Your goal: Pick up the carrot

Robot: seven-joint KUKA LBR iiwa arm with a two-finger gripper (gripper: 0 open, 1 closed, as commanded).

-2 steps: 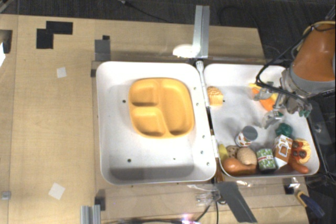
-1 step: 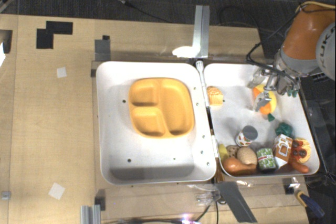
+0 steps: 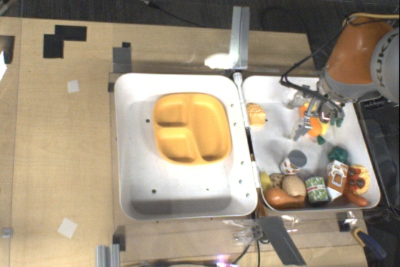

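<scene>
The carrot (image 3: 314, 124) is small and orange with a green tip (image 3: 322, 140). It lies in the upper right part of the right bin (image 3: 275, 134). My gripper (image 3: 313, 120) reaches down from the right, directly over the carrot. The orange body shows between the two grey fingers (image 3: 299, 130), which look shut on it. The wrist with its orange band (image 3: 353, 59) hides the bin's upper right corner.
The left bin (image 3: 134, 153) holds a yellow divided tray (image 3: 190, 127). A yellow corn piece (image 3: 255, 114) lies by the right bin's left wall. Several toy foods crowd its front: a small can (image 3: 294, 162), a green can (image 3: 317, 189), a carton (image 3: 337, 175), a brown pear (image 3: 284, 198).
</scene>
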